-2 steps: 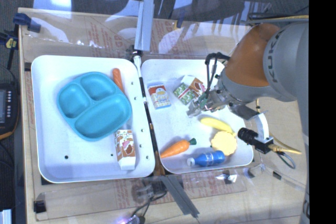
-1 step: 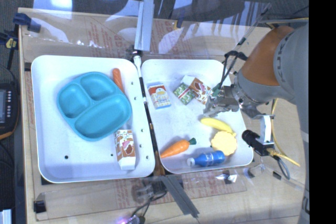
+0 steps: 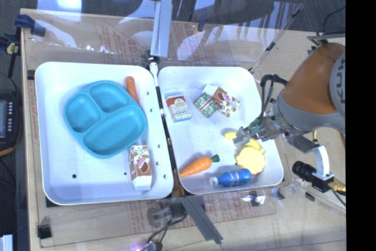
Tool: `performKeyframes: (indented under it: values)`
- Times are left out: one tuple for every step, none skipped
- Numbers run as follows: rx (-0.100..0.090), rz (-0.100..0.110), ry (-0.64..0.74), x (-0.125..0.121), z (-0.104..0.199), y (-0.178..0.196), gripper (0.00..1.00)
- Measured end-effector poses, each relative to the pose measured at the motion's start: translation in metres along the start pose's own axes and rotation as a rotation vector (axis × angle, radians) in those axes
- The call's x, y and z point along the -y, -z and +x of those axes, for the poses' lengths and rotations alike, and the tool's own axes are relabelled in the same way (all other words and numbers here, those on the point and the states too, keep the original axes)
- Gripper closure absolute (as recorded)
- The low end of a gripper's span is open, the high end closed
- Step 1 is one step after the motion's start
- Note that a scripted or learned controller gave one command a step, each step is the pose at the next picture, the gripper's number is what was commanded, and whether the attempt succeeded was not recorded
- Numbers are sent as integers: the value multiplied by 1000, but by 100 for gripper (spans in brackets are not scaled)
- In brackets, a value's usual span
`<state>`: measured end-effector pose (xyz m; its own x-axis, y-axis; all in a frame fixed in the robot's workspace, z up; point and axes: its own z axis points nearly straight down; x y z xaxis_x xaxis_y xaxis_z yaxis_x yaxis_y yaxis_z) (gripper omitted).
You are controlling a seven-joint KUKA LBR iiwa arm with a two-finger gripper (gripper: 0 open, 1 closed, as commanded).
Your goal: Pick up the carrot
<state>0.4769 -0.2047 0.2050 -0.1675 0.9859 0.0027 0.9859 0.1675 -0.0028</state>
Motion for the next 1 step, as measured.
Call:
performKeyframes:
  values:
    - [-1, 1, -206, -2, 13, -18, 100]
